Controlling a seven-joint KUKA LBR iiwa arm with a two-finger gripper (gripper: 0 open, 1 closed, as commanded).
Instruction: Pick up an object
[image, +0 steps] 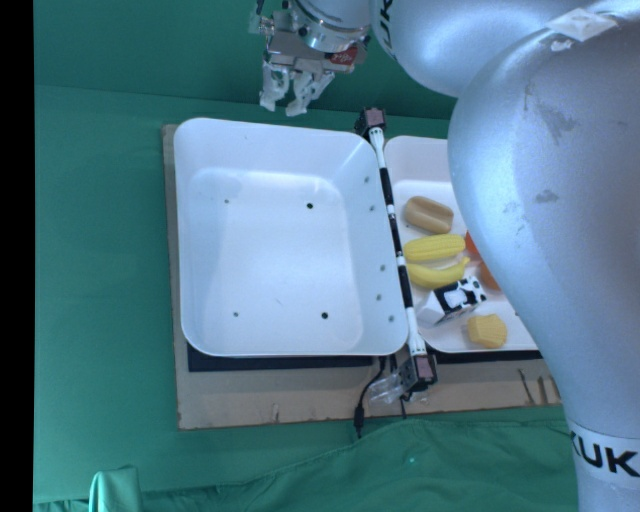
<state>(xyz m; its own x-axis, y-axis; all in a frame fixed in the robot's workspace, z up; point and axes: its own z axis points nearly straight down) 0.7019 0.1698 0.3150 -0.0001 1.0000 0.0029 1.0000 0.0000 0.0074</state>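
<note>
My gripper (288, 98) hangs high above the far edge of the left bin (200, 150), its pale fingers (272, 95) apart and pointing down with nothing between them. In the right bin (420, 155) lie a brown bread roll (428, 213), a yellow corn cob (434, 247), a yellow banana (440, 273), a black-and-white carton (458, 297) and a yellow-orange block (487, 330). Something orange (472, 245) peeks out behind the arm. The big grey arm (540, 200) covers the right half of that bin.
A black-and-white bar (392, 230) runs between the two bins, with a cable clamp (412, 375) at its near end. The bins rest on a brown board (280, 405) over green cloth (100, 250).
</note>
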